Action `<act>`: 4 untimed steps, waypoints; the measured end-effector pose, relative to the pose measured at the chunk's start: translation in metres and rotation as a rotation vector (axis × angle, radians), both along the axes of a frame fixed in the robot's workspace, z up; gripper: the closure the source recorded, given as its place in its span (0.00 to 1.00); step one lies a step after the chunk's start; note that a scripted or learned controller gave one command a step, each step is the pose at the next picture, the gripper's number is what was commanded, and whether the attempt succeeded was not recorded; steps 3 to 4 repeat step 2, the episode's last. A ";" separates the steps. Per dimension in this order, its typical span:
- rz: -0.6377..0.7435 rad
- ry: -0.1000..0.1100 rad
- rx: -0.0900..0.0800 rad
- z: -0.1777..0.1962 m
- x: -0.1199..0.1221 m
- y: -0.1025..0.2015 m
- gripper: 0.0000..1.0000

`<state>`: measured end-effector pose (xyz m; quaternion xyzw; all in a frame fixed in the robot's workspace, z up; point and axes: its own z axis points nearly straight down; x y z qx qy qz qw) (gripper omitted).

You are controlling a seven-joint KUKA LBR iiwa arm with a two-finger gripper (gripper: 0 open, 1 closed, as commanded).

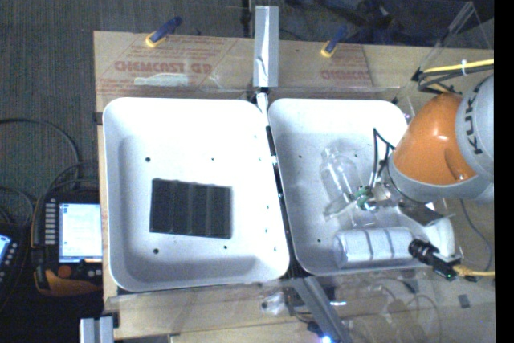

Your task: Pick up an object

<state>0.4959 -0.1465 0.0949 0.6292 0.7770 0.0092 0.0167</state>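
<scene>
The 2 white bins sit side by side: the left bin (120,173) holds a dark ribbed rectangular pad (191,209) lying flat near its middle, while the right bin (305,173) holds a clear plastic item (341,173) and a pale silvery oblong pack (373,247) along its near wall. The arm (442,149) hangs over the right bin, so a good pick means descending squarely onto 1 item, well off the wall (the clear one looks slippery). The gripper (368,197) is hidden under the wrist, so I cannot tell its opening or whether it holds anything.
</scene>
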 end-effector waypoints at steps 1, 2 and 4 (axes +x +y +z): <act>0.001 -0.003 0.002 0.010 0.002 0.001 1.00; -0.038 0.037 0.007 0.089 0.072 0.063 1.00; -0.038 0.037 0.007 0.089 0.072 0.063 1.00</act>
